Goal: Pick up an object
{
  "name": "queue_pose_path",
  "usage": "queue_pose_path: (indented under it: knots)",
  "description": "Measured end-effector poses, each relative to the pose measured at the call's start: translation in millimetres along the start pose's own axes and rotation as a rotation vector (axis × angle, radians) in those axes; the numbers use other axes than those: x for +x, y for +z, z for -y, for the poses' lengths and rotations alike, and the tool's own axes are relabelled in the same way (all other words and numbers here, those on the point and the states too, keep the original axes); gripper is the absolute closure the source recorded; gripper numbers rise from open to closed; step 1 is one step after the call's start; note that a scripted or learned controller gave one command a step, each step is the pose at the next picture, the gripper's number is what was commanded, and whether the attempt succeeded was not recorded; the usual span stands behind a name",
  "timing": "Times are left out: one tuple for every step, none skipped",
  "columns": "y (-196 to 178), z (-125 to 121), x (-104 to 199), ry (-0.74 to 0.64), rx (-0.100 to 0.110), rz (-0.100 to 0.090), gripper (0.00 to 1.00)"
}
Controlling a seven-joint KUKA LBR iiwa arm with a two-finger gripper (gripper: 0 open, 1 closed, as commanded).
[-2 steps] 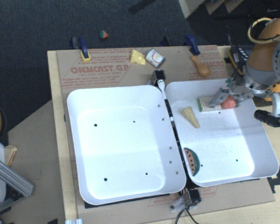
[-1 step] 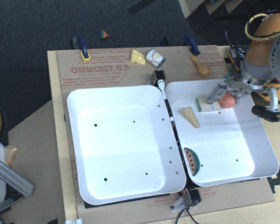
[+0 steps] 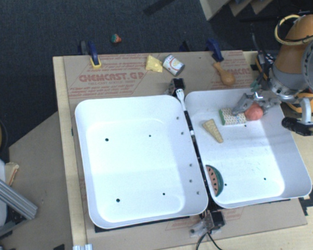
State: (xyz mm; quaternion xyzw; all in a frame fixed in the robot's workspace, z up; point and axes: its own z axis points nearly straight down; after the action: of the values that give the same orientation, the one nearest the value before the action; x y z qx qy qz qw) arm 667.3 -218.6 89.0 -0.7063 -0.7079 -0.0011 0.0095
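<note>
1. In the right bin [image 3: 287, 188], toward its far edge, the gripper [image 3: 245, 105] hangs low over a small cluster of things: a red ball-like object [image 3: 254, 112] and, touching it on the left, a flat speckled pad [image 3: 231, 117].
2. The arm [image 3: 294, 50] reaches in from the right, grey with its orange band above the wrist, and tilts down toward that cluster.
3. Whether the jaws are spread or pressed together I cannot tell (the metal parts blur into each other at this distance), and nothing shows plainly between them.
4. Other candidates lie in the same bin: a cone-shaped piece [image 3: 213, 130] just left of the pad, and a watermelon slice [image 3: 215, 179] well apart, against the near-left wall.
5. The left bin [image 3: 95, 168] carries none of these things; a yellow piece [image 3: 154, 64] and a small box [image 3: 173, 64] rest on the worktop [image 3: 64, 90] beyond the bins.
6. Step in hand, as I judge it: the approach to a grasp on the red object, not yet a lift.
7. The next move calls for centring over the red object, settling down around it without nudging the pad, then closing and rising straight up; a round thing may well squirt sideways.
</note>
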Motion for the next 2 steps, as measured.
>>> queue_pose_path:
  knots:
    - [-23.9, 0.1, -3.7, 0.000, -0.015, 0.015, 0.00]
    - [-101.9, -0.7, 126.1, -0.009, -0.021, 0.013, 0.00]
